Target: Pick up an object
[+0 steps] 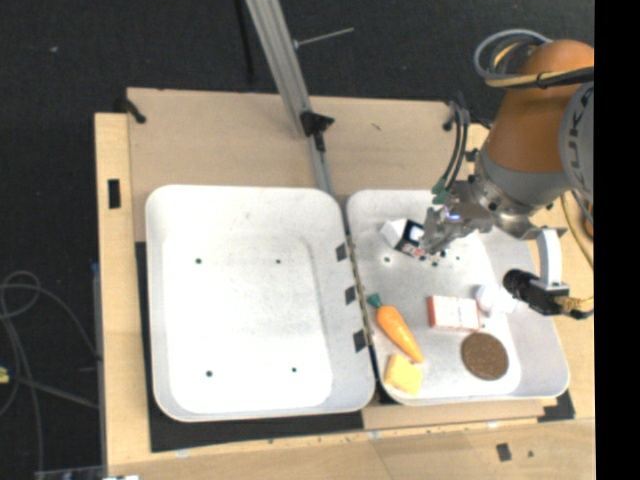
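Observation:
My gripper (432, 248) hangs over the back part of the right bin (530, 383), its tip close to a small white and black object (403, 236). Nothing shows between its tips from here. Nearer the front of the same bin lie an orange carrot (398, 331), a yellow block (402, 374), a white and orange box (455, 313) and a brown round disc (485, 356). A small white piece (486, 296) sits beside the box.
The left bin (165, 298) stands beside the right one, on the wooden bench (220, 138). A grey metal rail (285, 63) slants in from the back toward the gap between the bins.

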Robot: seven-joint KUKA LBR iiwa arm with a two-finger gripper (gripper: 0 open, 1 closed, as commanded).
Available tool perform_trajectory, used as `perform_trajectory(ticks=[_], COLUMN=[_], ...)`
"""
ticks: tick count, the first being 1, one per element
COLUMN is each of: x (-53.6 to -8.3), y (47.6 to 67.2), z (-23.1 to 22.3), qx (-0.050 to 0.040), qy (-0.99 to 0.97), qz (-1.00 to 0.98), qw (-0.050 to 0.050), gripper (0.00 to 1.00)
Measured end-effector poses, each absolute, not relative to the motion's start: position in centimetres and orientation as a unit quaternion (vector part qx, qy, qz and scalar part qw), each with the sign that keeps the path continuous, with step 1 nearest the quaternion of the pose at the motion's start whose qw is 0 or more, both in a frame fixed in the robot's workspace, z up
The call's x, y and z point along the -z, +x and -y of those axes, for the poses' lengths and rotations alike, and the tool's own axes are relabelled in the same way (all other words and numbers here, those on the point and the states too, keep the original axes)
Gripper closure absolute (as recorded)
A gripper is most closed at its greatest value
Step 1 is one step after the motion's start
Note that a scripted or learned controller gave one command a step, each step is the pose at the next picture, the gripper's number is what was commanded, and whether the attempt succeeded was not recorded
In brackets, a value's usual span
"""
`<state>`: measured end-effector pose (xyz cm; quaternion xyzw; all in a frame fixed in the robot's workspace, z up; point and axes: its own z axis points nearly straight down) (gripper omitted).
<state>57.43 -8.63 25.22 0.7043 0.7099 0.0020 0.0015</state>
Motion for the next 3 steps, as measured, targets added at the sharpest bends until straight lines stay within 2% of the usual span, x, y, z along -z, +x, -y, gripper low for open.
perform_trajectory(ticks=[2,3], x=[-23.3,-24.6], y=[57.2,57.1], z=[-2.5,-8.1], qx=[0.0,-0.0012], qy=[0.705,0.704], qz=[-0.709,-0.71], qw=[0.0,0.0], gripper=[1.0,1.0])
